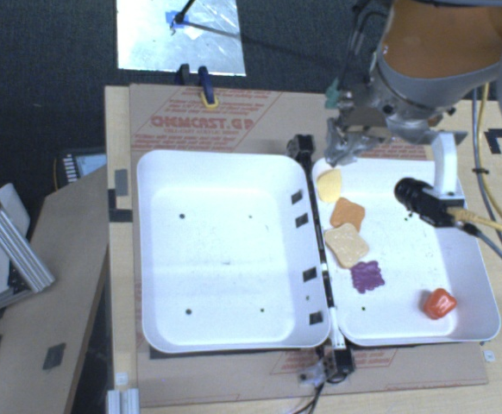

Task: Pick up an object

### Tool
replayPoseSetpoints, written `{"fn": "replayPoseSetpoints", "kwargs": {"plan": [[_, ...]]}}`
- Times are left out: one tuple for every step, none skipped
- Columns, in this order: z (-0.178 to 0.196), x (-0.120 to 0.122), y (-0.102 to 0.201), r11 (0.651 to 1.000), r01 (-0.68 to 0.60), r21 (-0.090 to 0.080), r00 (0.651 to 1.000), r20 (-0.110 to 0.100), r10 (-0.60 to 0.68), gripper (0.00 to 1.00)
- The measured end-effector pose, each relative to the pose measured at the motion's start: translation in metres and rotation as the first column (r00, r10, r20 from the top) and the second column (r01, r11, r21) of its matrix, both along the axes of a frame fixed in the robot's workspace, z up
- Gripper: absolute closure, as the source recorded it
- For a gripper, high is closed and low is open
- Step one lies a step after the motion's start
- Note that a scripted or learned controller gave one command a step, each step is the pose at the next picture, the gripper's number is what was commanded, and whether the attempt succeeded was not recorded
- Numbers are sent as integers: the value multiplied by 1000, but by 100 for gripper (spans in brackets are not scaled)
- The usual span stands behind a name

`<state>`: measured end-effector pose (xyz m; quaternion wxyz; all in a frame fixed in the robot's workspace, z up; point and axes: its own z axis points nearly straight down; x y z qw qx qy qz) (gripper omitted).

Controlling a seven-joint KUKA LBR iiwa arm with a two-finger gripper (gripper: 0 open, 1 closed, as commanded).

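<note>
Worktop (pixel 234 115): a brown board with red print; it carries two shallow white bins side by side.
Left bin (pixel 156 166): the larger looking one in the view; a few dark specks lie on its floor.
Right bin (pixel 475 313): it holds all five small things, most of them along its left wall.
Arm (pixel 441 24): grey with an orange part above, it comes in from the right and hangs over the far left corner of the right bin.
Hand (pixel 341 152): it points down at the far left corner of the right bin, just above the pale yellow piece. Whether it is wide or narrow I cannot tell, because the tips are blurred against the bin rim. No thing is seen between them.
Tan slice (pixel 348 246): it looks like bread; it lies near the left wall and touches the orange piece on its far side.
Purple piece (pixel 367 275): it lies just beside the tan slice, toward the near edge.
Orange piece (pixel 348 211): it lies between the pale yellow piece and the tan slice.
Red piece (pixel 439 303): it is alone in the near right part, well apart from the others.
Pale yellow piece (pixel 329 184): it is the nearest thing to the hand and lies directly under it, slightly toward the near side, with its long axis running roughly along the left wall.
Key relation: in my judgement the hand needs almost only a straight descent to reach the pale yellow piece; the bin wall just beside it may hinder the hand.
</note>
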<state>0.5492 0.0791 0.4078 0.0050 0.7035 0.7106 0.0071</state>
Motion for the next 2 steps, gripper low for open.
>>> {"fn": "replayPoseSetpoints", "kwargs": {"plan": [[75, -64, 42, 1000, 1, 2, 1000, -6, -1, 100], [125, -63, 91, 1000, 1, 1, 1000, -10, -1, 100]]}}
